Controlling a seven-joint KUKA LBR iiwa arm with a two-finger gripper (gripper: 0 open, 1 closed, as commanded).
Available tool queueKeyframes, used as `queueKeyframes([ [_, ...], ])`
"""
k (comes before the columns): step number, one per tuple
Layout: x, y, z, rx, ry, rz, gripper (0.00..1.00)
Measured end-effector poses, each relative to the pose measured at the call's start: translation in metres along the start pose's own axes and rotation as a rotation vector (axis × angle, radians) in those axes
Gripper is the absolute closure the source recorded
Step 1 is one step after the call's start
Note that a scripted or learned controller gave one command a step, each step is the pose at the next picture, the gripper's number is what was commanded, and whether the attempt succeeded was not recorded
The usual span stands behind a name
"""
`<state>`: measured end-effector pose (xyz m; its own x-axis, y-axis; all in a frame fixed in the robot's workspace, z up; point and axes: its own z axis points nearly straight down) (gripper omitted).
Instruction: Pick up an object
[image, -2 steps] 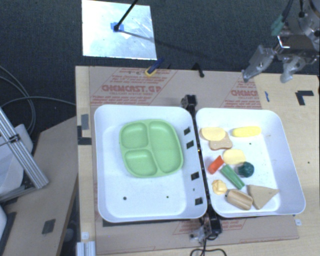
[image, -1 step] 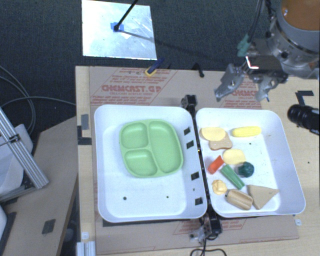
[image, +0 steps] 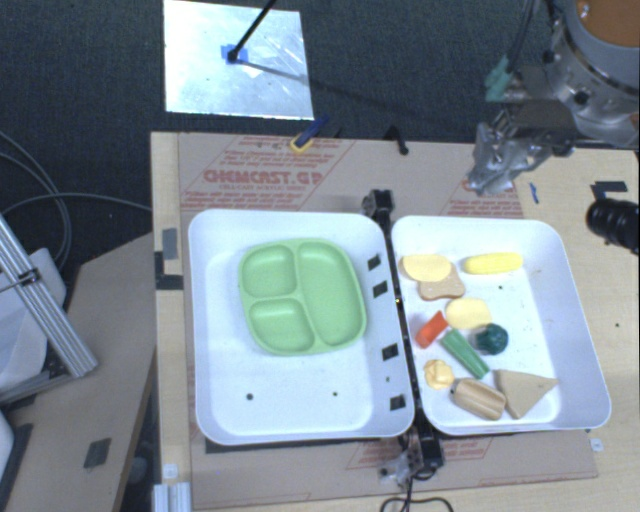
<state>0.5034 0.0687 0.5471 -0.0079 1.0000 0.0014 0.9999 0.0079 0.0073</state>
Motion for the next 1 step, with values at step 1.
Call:
queueKeyframes([
  [1, 0.0542, -0.0192, 0.1418, 0.020, -0.003, -0.001, 1.00],
])
